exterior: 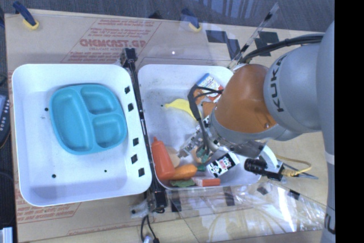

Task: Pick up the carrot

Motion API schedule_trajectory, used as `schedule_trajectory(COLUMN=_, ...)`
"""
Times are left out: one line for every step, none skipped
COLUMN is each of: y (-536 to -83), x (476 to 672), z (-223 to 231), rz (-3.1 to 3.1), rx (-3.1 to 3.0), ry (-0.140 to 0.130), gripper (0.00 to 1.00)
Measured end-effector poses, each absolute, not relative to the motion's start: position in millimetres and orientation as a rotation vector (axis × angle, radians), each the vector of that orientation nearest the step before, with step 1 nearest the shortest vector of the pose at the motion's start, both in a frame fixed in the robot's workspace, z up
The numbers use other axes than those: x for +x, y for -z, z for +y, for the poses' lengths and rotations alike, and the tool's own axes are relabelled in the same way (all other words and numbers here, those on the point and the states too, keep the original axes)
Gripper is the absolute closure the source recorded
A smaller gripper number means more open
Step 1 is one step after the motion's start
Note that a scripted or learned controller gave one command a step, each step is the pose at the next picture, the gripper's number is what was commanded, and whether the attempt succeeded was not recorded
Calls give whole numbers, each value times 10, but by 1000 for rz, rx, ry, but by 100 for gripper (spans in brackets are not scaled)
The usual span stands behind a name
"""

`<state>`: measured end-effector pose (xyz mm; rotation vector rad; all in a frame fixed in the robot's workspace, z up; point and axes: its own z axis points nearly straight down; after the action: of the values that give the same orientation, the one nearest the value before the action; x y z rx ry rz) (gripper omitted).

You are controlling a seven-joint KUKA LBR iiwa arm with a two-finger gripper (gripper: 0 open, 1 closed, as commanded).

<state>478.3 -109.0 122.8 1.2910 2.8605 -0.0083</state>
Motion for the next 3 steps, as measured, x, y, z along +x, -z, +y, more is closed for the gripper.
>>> schedule_trajectory(y=-2177, x=4946, z=-1264, rz=2621, rx=1729, ry=4, gripper=100)
schedule_trajectory(y=-2162, x=4941, z=-1261, rz=2624, rx=1730, ry=6, gripper=0)
schedule_trajectory(y=-962, x=4802, z=-1154, rz=2821, rx=1366, ry=-2, gripper=0)
